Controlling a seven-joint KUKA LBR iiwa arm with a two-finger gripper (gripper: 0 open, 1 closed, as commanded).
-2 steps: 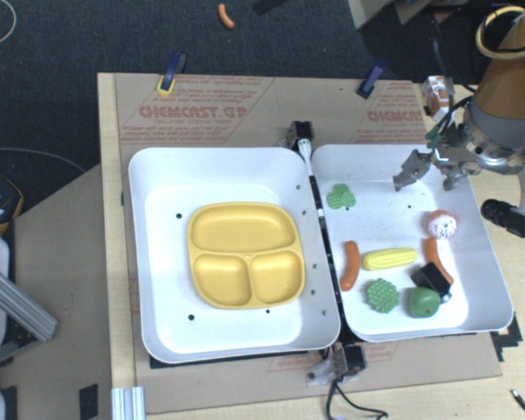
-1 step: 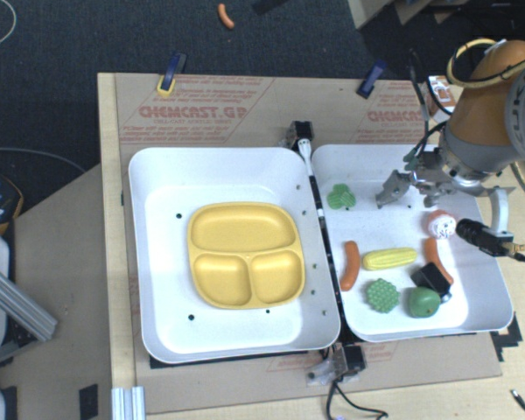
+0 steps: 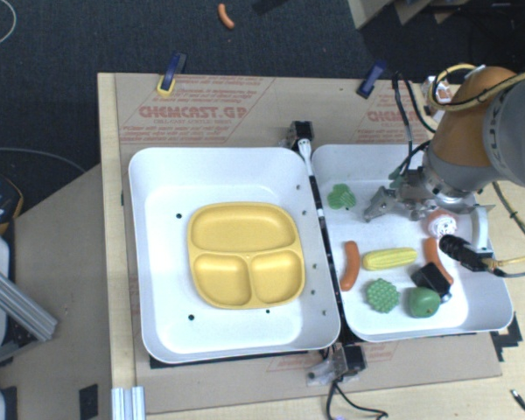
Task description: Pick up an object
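Hand [image 3: 387, 201]: it hangs low over the upper part of the right bin [image 3: 490, 315], reaching in from three o'clock on the grey arm [image 3: 481, 138] with its orange band. Whether it is spread or pressed together cannot be told from this angle. Nothing is seen held by it. A green broccoli-like piece [image 3: 340, 197] lies just beside it at nine o'clock, apart from it.

Candidate objects, all in the right bin: a red sausage [image 3: 350, 264] along the left wall; a yellow corn cob [image 3: 389, 258] just beside it at three o'clock; a knobbly green piece [image 3: 383, 296] below the corn at six o'clock; a smooth green fruit [image 3: 423, 303] near the lower edge; a second orange-red sausage [image 3: 435, 256], partly under black hardware; a small round white-and-red item [image 3: 441, 226], too small to identify.

Left bin [image 3: 157, 234]: a yellow three-compartment plate [image 3: 245, 254] sits near its middle, with open white floor on all sides.

Edges and room: the two bins meet along a shared rim at centre. The lower right bin is crowded; its upper left corner has bare floor around the broccoli-like piece.

Writing: the brown sheet on the bench [image 3: 219, 108] reads "CHEMCAST G P" in red, repeated and partly cut off at one o'clock. Blue clips [image 3: 171, 70] pin its upper edge.
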